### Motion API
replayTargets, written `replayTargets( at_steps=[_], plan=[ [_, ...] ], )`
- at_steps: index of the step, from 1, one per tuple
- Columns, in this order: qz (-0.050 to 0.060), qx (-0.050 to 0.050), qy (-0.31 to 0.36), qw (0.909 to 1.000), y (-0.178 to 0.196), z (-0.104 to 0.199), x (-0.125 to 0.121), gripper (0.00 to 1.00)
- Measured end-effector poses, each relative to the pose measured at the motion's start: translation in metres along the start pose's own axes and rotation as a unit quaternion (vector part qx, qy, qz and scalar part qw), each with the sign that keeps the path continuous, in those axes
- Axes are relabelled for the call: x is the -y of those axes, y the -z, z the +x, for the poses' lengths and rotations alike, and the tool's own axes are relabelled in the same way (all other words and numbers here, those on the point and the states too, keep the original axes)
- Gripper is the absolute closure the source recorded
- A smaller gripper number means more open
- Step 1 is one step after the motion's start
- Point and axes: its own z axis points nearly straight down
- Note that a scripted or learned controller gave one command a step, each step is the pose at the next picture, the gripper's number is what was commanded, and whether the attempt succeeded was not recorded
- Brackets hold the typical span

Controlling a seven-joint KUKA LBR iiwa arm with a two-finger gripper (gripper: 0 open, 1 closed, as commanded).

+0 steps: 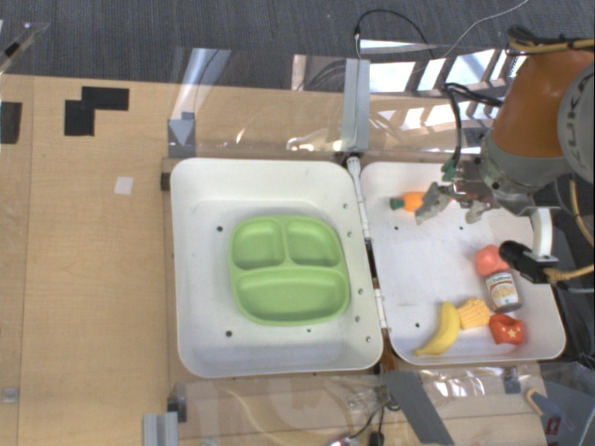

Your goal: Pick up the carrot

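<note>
The wooden counter [84,277] carries two shallow white bins side by side, and the risks gather in the right bin [423,277], where the grey KUKA arm [544,110] with its orange band reaches in from the right. The left bin [200,277] holds a green divided plate [288,269], well apart from the work and unlikely to matter. The gripper [450,201] hangs over the far part of the right bin, its fingers standing apart in a fairly wide spread, with nothing visibly between them. The carrot [409,202], small, orange, with a green end, lies in the far left part of that bin, just beside the left finger and near the ridge where the two bins meet. That is the main hazard: the carrot appears to sit left of the gap rather than inside it, so a straight descent could bring a finger down on top of it or nudge it against the bin wall, and a close there would catch air. Being small and rounded, it may also roll or squirt out of a partial pinch. The banana [441,331], the corn [473,315], the small jar [503,291] and the red tomato-like piece [507,329] lie along the near right side, well apart, and I judge them safe unless the arm sweeps low.
</note>
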Motion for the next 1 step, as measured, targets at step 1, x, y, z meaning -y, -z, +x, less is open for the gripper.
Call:
replayTargets(
  at_steps=[1],
  plan=[
    [0.000, 0.000, 0.000, 1.0000, 0.0000, 0.0000, 0.0000, 0.00]
  ],
)
